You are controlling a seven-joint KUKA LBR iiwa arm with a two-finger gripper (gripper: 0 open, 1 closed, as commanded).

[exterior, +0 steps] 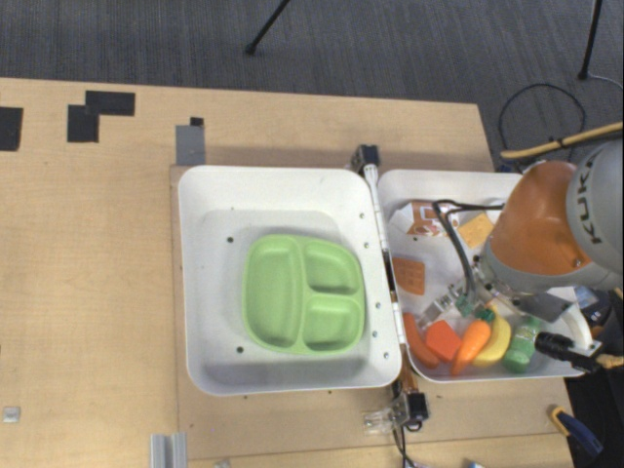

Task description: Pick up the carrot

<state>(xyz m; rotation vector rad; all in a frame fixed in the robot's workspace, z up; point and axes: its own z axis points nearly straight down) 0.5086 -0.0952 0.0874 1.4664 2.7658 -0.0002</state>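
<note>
While two bins (210,261) sit together, one carrot (472,343) lies right.

carrot (471,344): small orange toy w/ a green top, lying in the right-hand white bin (441,188), near its front edge. it sits tilted, green end up-right toward approx the bin's middle, pointed tip down-left toward the front wall. packed tight among other toys: an orange-red block (442,338) touching its left side, a yellow banana (495,342) just beside its right. lower tip partly hidden btw neighbours.
</note>
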